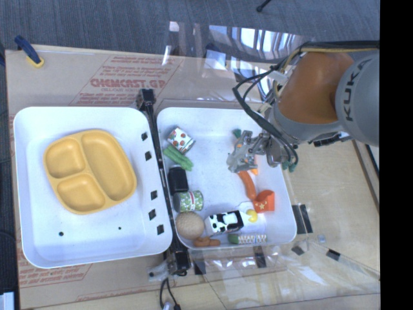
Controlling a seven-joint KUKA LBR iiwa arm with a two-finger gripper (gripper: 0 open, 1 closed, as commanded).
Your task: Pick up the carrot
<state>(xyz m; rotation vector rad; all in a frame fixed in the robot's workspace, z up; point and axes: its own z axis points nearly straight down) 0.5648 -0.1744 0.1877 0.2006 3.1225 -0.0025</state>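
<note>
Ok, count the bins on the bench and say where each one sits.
2. The left bin holds a yellow divided plate. The right bin beside it holds the carrot and other toys, with the hand over it.

Two white bins (26, 192) on the bench (77, 70)

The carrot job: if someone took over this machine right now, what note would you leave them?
Gripper: low in the right bin, its tip at the carrot's upper end; finger state unclear.
Carrot: lying on the bin floor, slanting down toward a red-orange piece.
Other things: toy cow below it, yellow tray in the left bin.
Done: gripper brought to the carrot.
Left: grip it, lift it clear, and check it really comes up.
</note>
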